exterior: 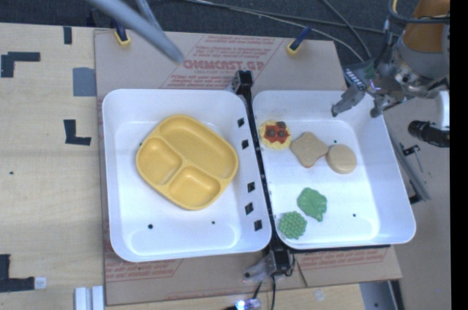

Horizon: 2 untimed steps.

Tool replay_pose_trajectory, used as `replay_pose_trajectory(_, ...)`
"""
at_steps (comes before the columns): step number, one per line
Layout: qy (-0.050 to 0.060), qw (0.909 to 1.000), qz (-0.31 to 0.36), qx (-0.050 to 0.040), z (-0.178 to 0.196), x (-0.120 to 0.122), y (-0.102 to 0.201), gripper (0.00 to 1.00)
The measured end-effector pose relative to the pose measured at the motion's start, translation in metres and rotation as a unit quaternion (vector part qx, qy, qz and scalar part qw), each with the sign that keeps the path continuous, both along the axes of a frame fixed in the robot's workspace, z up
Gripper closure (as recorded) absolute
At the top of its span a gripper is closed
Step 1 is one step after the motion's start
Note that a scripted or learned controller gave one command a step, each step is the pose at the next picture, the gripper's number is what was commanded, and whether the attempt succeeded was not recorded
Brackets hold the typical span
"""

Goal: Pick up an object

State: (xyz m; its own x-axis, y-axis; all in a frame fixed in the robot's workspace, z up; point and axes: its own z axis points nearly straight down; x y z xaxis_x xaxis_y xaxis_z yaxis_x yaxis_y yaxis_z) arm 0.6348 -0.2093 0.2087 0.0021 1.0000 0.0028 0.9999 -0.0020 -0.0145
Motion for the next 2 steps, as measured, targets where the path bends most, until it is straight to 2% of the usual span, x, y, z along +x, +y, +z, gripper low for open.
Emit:
replay_pose_trajectory(1,-0.006,1.0,0.002,-0.0013,0.007,0.003,0.001,0.0)
replay_pose_trajectory(2,-0.003,1.0,0.002,-0.0009,-0.043,-0.005,0.008,0.0)
